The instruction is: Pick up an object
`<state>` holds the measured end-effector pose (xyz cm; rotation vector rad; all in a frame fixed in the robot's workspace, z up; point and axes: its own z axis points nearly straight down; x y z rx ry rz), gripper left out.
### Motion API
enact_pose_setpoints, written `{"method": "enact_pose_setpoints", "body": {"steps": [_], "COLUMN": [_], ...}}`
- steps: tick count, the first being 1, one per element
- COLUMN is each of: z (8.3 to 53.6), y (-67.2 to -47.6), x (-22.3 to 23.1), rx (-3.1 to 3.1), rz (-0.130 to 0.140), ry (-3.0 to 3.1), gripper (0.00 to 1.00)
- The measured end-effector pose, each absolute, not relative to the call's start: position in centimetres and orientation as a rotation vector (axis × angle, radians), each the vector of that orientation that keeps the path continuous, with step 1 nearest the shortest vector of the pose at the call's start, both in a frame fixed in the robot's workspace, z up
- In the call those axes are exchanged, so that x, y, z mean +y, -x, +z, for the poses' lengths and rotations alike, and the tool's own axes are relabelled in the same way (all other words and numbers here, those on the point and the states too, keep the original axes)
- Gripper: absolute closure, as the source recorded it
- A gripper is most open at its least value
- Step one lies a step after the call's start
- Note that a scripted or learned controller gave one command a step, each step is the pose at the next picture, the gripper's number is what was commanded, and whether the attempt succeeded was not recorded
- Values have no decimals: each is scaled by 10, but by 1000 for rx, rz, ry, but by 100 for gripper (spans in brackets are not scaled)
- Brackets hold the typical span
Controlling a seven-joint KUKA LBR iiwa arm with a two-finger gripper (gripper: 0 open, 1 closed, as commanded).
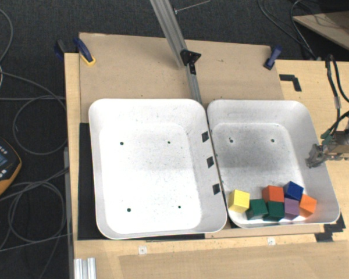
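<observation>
Fingers first, and honestly I can't tell whether they're spread or closed. The gripper [317, 156] is a small greyish blob poking in at the right rim of the right bin [253, 121], and it's too blurry to make out more. Nothing visible is caught in it. Some cables loop up and away from it toward the right edge.

All the blocks sit bunched in the near right corner of that same bin, apart from the gripper and lower in the view. There's a yellow block [239, 200] on the left end of the bunch, slightly separate from the rest. Next to it come 2 green blocks [264, 209], side by side, touching. Behind those is a red-orange block [273, 193], then a blue block [294, 189] tilted a bit, a purple block [291, 207] just in front of it, and an orange block [307, 204] at the far right, close to the bin wall. So that's 7 in total, any of which could be the thing to pick.

The left bin [145, 112] sits right alongside, joined down the middle by 3 dark clips. Both bins rest on a tan wooden worktop [134, 63], with a blue clamp at each back corner. A metal pole [171, 25] runs diagonally from the top down to where the bins meet. Dark carpet with cables surrounds it all.
</observation>
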<state>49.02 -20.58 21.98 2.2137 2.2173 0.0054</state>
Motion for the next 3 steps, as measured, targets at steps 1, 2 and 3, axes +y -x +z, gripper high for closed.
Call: {"method": "enact_pose_setpoints", "body": {"steps": [1, 2, 3], "z": [222, 230, 242], "y": [-491, -484, -490], "x": [-206, -148, -92], "rx": [2221, 2231, 2230], "rz": [2, 4, 6], "ry": [-2218, -2216, -2212], "gripper": [100, 100, 100]}}
